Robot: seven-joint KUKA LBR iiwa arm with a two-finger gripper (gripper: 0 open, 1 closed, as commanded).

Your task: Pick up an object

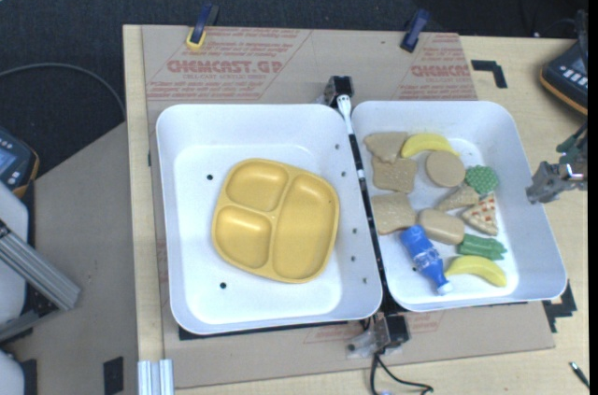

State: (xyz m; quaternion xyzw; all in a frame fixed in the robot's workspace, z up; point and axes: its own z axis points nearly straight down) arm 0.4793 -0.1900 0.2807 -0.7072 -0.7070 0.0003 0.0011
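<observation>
Since the gripper [549, 181] sits just outside the right bin's rim [523, 141], nothing is grasped yet; jaw state cannot be told. Candidate blue bottle [425, 258] lies inside that bin, touching a banana [478, 269] and bread pieces [394, 214]. Risk: crowding could deflect the descent or nudge neighbours.

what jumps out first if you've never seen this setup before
The big yellow divided plate sits alone in the middle of the left bin. The right bin holds a crowded pile of toy food, where two bananas and a blue bottle stand out. The gripper hangs at the right bin's outer edge.
</observation>
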